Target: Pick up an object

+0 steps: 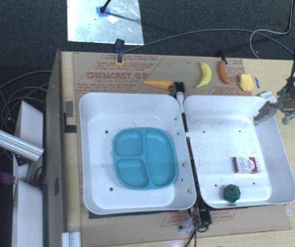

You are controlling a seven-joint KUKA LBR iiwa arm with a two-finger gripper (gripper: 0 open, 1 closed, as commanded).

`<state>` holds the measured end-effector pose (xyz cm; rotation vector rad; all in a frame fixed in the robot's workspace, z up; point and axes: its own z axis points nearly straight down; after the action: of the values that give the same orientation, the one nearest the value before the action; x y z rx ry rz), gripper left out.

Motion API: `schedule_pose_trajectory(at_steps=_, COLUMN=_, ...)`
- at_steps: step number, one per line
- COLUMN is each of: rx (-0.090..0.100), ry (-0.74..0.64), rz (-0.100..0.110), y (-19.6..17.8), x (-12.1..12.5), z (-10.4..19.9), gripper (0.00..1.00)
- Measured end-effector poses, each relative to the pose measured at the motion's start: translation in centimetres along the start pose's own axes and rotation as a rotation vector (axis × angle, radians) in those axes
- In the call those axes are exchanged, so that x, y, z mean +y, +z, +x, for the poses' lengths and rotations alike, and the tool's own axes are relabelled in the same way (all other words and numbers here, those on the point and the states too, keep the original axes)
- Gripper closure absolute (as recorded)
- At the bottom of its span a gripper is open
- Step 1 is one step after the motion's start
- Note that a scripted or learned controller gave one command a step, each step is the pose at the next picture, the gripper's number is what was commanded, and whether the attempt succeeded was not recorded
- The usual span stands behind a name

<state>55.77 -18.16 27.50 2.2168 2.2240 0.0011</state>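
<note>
Two things in right bin (278,148): red box (245,164) and green ball (231,192), near front. Gripper (278,112) up at far right rim, holding nothing, fingers apart. Go down straight over box, then squeeze gently.

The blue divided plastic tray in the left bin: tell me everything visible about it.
The blue divided plastic tray is a light-blue, rounded-corner plate with three compartments: two smaller ones on the camera view's left and one long one on its right, separated by raised ridges. It looks like smooth moulded plastic. It lies flat, face up and turned slightly askew, on the floor of the left white bin, a little toward the near wall. Nothing lies in it.
</note>
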Motion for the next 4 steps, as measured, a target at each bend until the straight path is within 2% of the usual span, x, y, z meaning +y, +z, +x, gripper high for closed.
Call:
schedule_pose_trajectory(at_steps=1, rx=0.001, ry=-0.001, rz=0.002, y=9.3, x=3.1, z=3.7, gripper=0.00)
schedule_pose_trajectory(at_steps=2, rx=-0.002, ry=0.003, rz=-0.001, y=6.2, x=0.3, z=-2.4, gripper=0.00)
schedule_pose_trajectory(at_steps=3, rx=0.001, ry=0.002, rz=0.002, y=11.6, x=-2.5, z=0.4, gripper=0.00)
schedule_pose_trajectory(at_steps=4, rx=0.000, ry=0.001, rz=-0.002, y=10.5, x=-2.3, z=0.3, gripper=1.00)
